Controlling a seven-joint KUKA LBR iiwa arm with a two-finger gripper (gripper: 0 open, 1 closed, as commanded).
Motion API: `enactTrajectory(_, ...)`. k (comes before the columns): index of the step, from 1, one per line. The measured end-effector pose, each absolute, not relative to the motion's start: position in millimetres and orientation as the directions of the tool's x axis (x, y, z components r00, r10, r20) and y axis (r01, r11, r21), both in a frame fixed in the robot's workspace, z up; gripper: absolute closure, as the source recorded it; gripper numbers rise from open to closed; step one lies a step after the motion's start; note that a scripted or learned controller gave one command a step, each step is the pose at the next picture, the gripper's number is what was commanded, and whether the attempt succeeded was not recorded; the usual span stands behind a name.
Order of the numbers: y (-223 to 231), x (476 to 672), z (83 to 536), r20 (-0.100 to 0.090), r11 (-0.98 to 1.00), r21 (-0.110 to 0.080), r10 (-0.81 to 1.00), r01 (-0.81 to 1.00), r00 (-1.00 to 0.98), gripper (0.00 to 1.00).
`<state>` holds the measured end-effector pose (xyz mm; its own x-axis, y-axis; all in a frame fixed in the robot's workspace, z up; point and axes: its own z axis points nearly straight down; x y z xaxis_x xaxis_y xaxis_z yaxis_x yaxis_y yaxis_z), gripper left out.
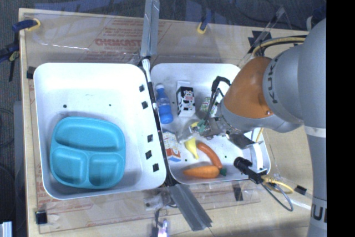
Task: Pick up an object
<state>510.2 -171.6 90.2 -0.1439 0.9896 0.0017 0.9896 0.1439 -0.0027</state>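
Gripper [204,126] low in right bin [255,72], above clutter; finger state cannot be told. Beside it: glossy orange carrot [202,172], curved sausage [209,154], yellow wedge [191,147], blue bottle [164,106]. Left bin [83,77] holds smooth teal divided tray [87,151].

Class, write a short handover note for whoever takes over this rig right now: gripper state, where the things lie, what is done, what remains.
Gripper: low in the right white bin, over the clutter; finger state unreadable.
Right bin: blue plastic bottle, small black-and-white carton, yellow banana-shaped toy, orange sausage-shaped toy, orange carrot toy.
Left white bin: turquoise compartment tray.
Done: nothing visibly lifted.
Left: grasp and lift one object.
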Motion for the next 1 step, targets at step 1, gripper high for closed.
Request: enactTrajectory(1,-172.5,510.8,98.3,0.002,0.148,-0.005,0.989,0.989,-0.148,1.0)
